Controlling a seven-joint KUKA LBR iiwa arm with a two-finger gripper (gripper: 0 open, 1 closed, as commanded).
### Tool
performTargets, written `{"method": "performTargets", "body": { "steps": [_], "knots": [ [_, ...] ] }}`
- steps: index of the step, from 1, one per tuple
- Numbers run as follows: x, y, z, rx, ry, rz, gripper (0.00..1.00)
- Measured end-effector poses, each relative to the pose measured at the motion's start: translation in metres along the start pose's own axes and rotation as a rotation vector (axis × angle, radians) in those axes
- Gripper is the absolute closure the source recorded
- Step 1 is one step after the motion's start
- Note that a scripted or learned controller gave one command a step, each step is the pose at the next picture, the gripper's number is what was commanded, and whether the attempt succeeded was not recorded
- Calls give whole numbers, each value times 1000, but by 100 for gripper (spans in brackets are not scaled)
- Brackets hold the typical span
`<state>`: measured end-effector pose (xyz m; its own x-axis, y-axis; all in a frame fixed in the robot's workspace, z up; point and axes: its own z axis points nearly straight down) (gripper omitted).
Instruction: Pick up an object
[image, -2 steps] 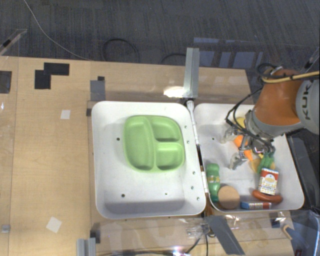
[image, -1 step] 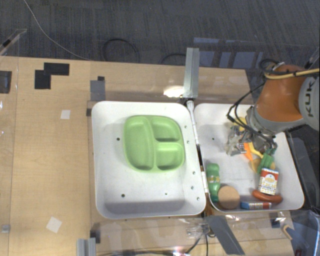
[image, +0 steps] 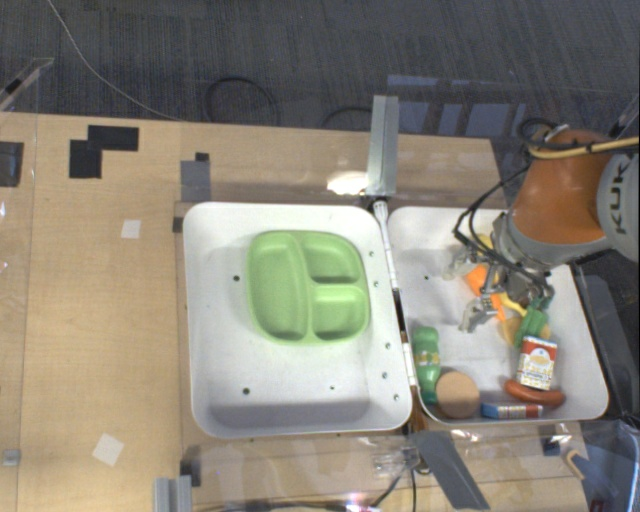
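Over the right bin (image: 590, 330) you see the arm reaching in from the right, its orange band (image: 560, 200) above the wrist, with the end effector (image: 490, 305) low among the objects near the bin's middle. You cannot tell from this slanted overhead view whether it is released or clenched; the metal parts blur into the clutter under it, and nothing can be confirmed as grasped. Just beside it sit an orange piece (image: 478, 278) and a yellow piece (image: 512, 306), both partly hidden by the wrist; contact cannot be judged. Below these, a small green bottle (image: 533, 324) lies next to a red-and-white carton (image: 537, 363) standing near the right wall. Along the front wall you see a red sausage-shaped item (image: 535, 395), a blue and red marker-like item (image: 511, 410), and a tan round object (image: 458, 393). A green bottle (image: 427, 358) lies against the left wall of this bin, touching or nearly touching the tan object. Left bin (image: 215, 400): a green divided tray (image: 305, 286) rests near its centre, well apart from the arm. Both bins sit side by side on the wooden surface (image: 90, 330), with a metal bracket (image: 382, 150) behind their joint.
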<state>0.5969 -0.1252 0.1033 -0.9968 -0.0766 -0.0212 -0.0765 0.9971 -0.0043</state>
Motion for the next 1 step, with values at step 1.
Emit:
{"method": "performTargets", "body": {
  "steps": [1],
  "knots": [
    [-32,9,15,-2,9,129,0]
  ]
}}
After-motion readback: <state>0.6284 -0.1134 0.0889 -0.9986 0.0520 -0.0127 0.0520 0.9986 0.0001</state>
